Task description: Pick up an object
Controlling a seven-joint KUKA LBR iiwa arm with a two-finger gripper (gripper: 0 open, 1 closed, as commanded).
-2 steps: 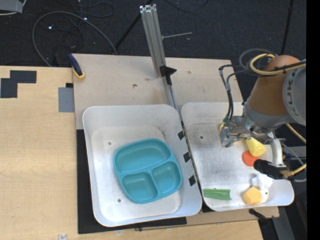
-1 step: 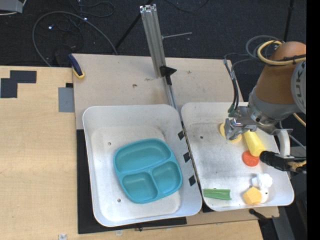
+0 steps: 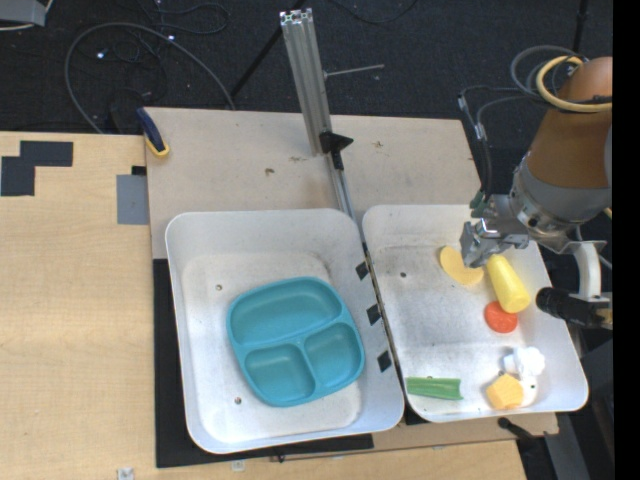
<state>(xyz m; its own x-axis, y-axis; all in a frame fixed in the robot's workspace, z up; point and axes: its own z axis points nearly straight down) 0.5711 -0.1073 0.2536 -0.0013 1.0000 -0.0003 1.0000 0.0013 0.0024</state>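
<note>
Two white bins sit side by side on the bench, and all the action is in the right bin point(image 3: 420, 358), where the loose pieces are scattered: a pale yellow slice-shaped piece point(image 3: 458, 268) near the far end, a yellow cylinder point(image 3: 508, 282) lying at a slant just beside it, an orange-red round piece point(image 3: 501, 317) close below that, then a green strip point(image 3: 434, 388), a yellow-orange chunk point(image 3: 506, 392) and a small white object point(image 3: 527, 361) down at the near end. The left bin point(image 3: 200, 258) carries a teal divided tray point(image 3: 295, 340), flat and well apart from the rest. And here is the gripper point(image 3: 481, 243), low over the far end of the right bin, hanging right above the gap between the pale slice and the top of the cylinder, which looks like a line-up on one of those two as the thing to lift. Which one? Hard to call from up here. The bulky grey wrist covers most of the tool, so whether anything is being pinched I cannot tell, and nothing visibly sits lifted off the bin floor. The arm's upper part is cut off at the right, and the white object is too small to name.
</note>
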